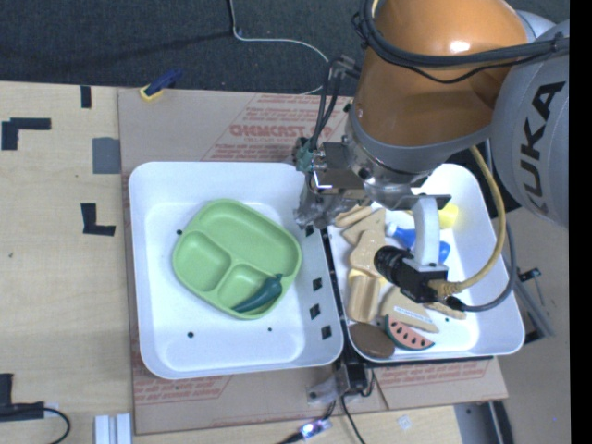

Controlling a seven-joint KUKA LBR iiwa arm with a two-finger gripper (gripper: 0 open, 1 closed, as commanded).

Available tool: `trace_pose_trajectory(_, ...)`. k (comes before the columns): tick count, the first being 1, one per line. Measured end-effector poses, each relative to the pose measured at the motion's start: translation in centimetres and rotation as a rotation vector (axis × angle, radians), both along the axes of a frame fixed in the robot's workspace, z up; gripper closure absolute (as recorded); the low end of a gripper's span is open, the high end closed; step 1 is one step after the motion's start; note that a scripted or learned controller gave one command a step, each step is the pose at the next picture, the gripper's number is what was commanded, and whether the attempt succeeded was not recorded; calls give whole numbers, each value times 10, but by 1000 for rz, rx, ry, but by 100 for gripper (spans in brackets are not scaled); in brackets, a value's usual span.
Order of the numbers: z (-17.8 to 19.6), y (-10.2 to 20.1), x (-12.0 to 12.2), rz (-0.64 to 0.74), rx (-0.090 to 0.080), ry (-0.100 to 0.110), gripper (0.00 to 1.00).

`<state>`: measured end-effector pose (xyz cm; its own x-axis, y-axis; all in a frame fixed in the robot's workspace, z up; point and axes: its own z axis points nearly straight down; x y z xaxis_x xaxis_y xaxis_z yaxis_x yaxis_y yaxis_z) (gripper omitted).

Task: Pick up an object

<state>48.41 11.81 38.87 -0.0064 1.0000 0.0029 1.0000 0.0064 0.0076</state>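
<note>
Seen from above, hanging over the divider between two bins, gripper (313, 209), open or closed impossible to tell, with wooden blocks (365, 248) and watermelon slice (413, 332) just below-right, plate (222, 252) and pepper (262, 293) lower-left.

Place: a robotics test lab, I'd say.
My bench: pale wooden benchtop (55, 294), black tape markers (87, 218) at frame left.
Underlay: printed brown cardboard sheet (213, 123), upper centre.

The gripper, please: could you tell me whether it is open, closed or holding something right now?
Gripper: cannot be told from this view.
</note>
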Motion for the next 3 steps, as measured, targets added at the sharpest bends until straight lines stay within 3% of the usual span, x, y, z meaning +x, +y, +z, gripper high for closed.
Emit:
trace_pose_trajectory(2, 14, -1, -1, -1, -5, 13, 100)
trace_pose_trajectory(3, -104, -35, 2, -10, -8, 22, 100)
